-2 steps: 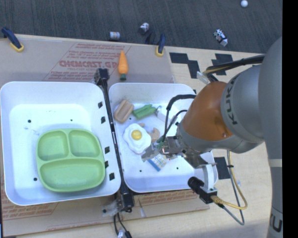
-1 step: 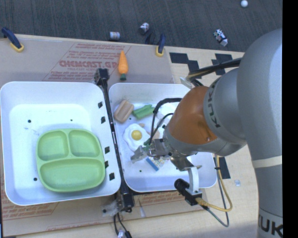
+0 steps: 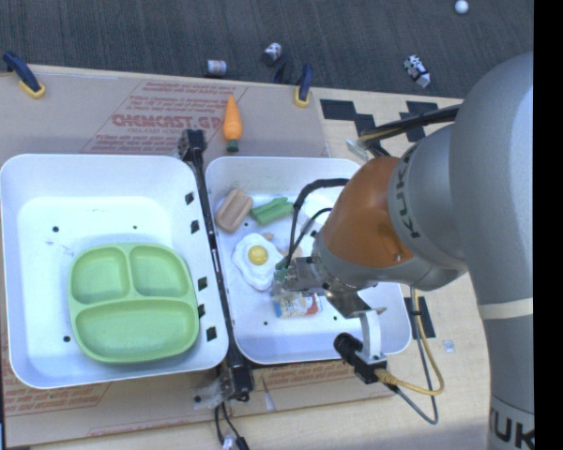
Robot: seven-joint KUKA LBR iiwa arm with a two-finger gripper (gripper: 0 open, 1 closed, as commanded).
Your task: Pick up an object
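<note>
Grey arm (image 3: 488, 195) with its orange band (image 3: 361, 223) sits closest to the lens and hides most of the wrist. Gripper (image 3: 296, 293) is low in the right bin (image 3: 263, 345), over a small multicoloured item (image 3: 296, 306) on the floor; can't tell whether the jaws are released or clenched, or whether anything is between them.

Likely target is that small item, just below the fried egg toy (image 3: 254, 261). To do it well: centre on one piece, avoid clipping the egg, close before lifting, rise straight.

Egg looks flat, glossy, hard to pinch. Tan bread-like piece (image 3: 233, 210) and green stick (image 3: 272, 210) are chunkier, better grips. Bins are smooth white plastic. Left bin (image 3: 19, 251) holds a matte green divided plate (image 3: 131, 300).
</note>
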